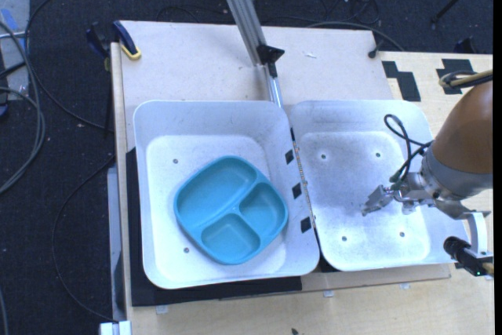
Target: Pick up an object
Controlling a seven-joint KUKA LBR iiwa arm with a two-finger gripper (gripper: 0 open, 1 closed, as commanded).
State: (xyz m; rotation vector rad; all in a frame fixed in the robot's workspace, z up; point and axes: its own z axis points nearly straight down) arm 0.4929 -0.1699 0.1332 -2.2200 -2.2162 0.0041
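Camera view
Object: light blue three-compartment plastic tray, lying flat in the left white bin.
Gripper: two-finger metal gripper over the right white bin; fingers slightly apart, nothing between them.
Separation: gripper well apart from tray.

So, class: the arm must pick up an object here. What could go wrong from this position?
1. The gripper sits low in the right-hand white bin, while the light blue three-compartment plastic plate lies in the left-hand white bin; closing here would likely grab nothing.
2. Crossing over, it might clip the raised bin walls between them.
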